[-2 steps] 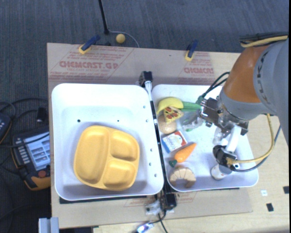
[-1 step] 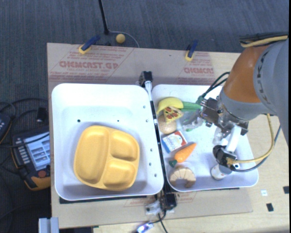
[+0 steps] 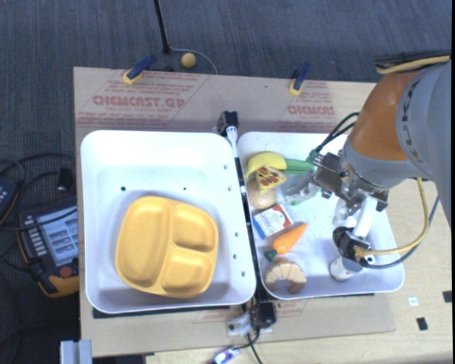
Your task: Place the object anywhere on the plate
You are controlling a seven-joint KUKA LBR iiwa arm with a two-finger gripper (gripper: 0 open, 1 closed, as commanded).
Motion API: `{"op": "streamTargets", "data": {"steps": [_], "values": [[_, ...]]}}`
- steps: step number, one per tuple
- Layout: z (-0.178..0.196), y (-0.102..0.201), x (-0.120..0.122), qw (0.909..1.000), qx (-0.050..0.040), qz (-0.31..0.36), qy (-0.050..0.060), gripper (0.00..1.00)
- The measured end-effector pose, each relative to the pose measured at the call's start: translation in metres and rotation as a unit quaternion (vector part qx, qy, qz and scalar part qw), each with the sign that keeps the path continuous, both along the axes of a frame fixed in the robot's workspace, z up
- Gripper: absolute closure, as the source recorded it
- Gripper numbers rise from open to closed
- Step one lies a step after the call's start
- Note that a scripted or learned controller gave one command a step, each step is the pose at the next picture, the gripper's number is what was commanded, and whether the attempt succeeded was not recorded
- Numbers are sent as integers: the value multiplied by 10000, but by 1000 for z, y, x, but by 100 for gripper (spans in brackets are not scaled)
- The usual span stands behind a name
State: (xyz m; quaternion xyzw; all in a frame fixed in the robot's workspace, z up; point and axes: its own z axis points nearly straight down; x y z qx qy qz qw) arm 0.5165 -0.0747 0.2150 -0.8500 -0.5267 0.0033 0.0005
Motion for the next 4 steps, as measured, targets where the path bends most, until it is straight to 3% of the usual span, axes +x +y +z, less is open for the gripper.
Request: {"op": "streamTargets", "data": {"steps": [4], "values": [[0, 0, 0, 10000, 0, 0, 0, 0]]}}
